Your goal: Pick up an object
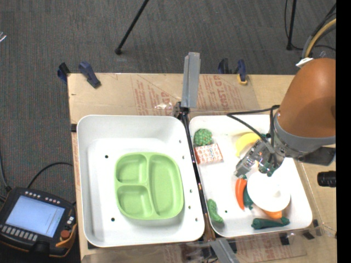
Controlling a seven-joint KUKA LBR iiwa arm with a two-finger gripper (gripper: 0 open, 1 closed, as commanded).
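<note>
Several toys crowd my right bin [219,126], so I'd lower the gripper [253,163] (can't tell its state) squarely over the carrot [240,192] just below it, clear of the white plate [269,195] alongside.

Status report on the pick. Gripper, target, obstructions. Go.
Gripper low over right bin, fingers unreadable, nothing seen held. Nearest: orange pepper, white plate, yellow banana. Objects crowded close; green tray alone in left bin.
</note>
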